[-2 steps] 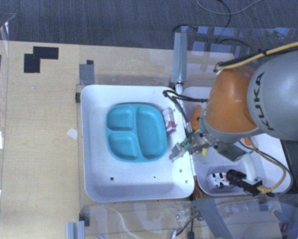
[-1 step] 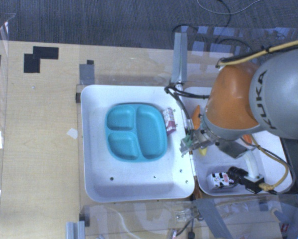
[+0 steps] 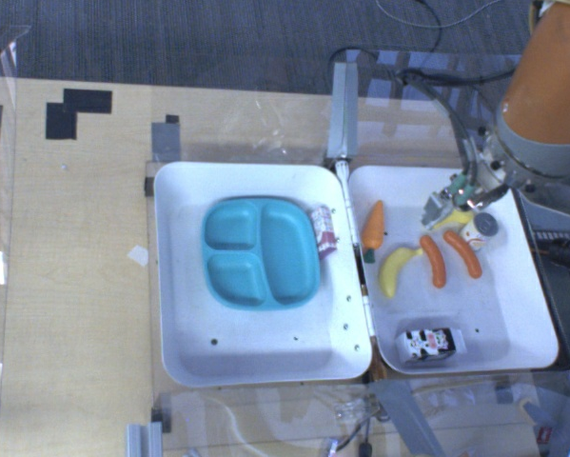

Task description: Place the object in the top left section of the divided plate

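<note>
At the left of the worktop (image 3: pixel 85 255) sits the left bin (image 3: pixel 180 341), and in it the blue divided plate (image 3: pixel 294 246), whose top left section (image 3: pixel 232 227) holds nothing yet. A small wrapped packet (image 3: pixel 324 230) lies against the plate's right rim, close to the wall between the bins. Across that wall, in the right bin (image 3: pixel 522 341), come a carrot (image 3: pixel 373 224), a banana (image 3: pixel 395 268) and two red sausages (image 3: pixel 434 260), with a black-and-white packet (image 3: pixel 429 343) near the front edge. My jaws hang over the far right part of this bin, right above a small yellow object (image 3: pixel 453 220) that I take to be the one to carry; whether they are apart, together or clamped on it I cannot tell from here. A grey round piece (image 3: pixel 484 225) lies just beside it. The risks I see: the yellow object is crowded by the sausages and the grey piece, so a closing grip could nudge it away or catch a neighbour; the haul to the plate crosses the dividing wall, where a weak hold could drop it; and a release slightly off would land it in another section
</note>
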Available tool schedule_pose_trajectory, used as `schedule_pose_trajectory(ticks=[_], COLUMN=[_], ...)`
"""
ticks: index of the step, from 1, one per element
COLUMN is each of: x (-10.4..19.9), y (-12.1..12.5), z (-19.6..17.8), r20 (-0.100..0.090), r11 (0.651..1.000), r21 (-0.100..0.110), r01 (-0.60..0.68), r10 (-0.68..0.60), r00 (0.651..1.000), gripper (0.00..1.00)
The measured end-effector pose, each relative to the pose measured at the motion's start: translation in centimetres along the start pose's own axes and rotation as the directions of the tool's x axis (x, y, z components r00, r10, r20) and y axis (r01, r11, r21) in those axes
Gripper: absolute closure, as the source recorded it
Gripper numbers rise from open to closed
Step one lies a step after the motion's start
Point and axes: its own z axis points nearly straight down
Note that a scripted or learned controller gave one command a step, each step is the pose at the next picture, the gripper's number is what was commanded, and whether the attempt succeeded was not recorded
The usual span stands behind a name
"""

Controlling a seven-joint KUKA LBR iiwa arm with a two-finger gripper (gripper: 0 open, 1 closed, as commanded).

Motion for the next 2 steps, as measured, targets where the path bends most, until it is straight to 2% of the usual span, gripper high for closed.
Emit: schedule_pose_trajectory(ticks=[1,2], x=[0.1,3.8], y=[0.3,6.6], z=[15.2,3.6], r20=[-0.002,-0.002], r11=[0.966,0.993], r21=[0.008,0.003], r01=[-0.257,-0.122], r10=[0.257,0.122], r00=[0.966,0.993], gripper=[1.00,1.00])
